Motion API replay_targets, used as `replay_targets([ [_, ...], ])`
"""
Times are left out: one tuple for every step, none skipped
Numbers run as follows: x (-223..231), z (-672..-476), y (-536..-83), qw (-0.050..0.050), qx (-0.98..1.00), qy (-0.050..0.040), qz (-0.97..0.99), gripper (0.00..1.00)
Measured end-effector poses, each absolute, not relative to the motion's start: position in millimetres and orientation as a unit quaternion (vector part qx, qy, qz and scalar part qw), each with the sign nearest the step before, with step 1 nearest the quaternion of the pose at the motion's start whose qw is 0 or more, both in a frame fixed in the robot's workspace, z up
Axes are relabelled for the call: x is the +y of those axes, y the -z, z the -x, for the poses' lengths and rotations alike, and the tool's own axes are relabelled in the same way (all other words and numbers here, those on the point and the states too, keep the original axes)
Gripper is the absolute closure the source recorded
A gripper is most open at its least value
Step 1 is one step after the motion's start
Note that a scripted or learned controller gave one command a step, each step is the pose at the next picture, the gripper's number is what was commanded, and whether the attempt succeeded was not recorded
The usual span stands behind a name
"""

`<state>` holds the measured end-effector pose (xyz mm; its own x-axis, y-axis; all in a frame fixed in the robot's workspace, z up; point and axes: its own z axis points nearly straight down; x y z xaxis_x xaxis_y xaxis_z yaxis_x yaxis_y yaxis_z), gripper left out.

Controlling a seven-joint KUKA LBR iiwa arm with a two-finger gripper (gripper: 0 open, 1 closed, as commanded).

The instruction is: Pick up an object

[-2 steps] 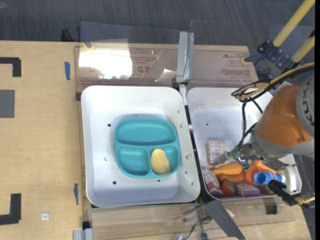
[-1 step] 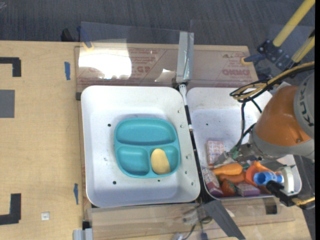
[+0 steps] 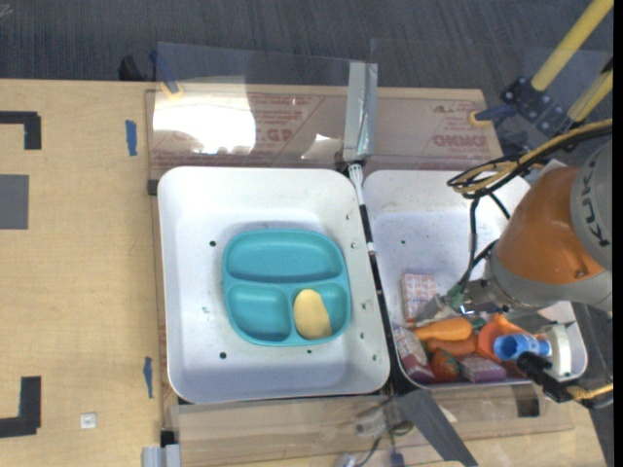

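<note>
The left bin [image 3: 190, 290] has open floor around the teal tray [image 3: 282, 261]; clutter [image 3: 458, 348] crowds the right bin's [image 3: 409, 217] near end.

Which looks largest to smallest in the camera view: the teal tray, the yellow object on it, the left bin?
1. left bin
2. teal tray
3. yellow object
Each lies inside the one before it, so the order is clear.

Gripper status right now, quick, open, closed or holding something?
Gripper: cannot be told; it sits low over the pile of items in the right bin, with the arm hiding its tip.
</note>
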<state>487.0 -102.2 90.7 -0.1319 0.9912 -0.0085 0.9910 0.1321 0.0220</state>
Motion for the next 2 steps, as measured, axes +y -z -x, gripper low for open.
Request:
replay_targets([
  [-100.3, -487.7, -91.0, 0.011, 0.789, -0.0048, -0.614, 0.0],
  [-98.4, -489.3, -99.8, 0.009, 0.79, -0.0069, -0.613, 1.0],
])
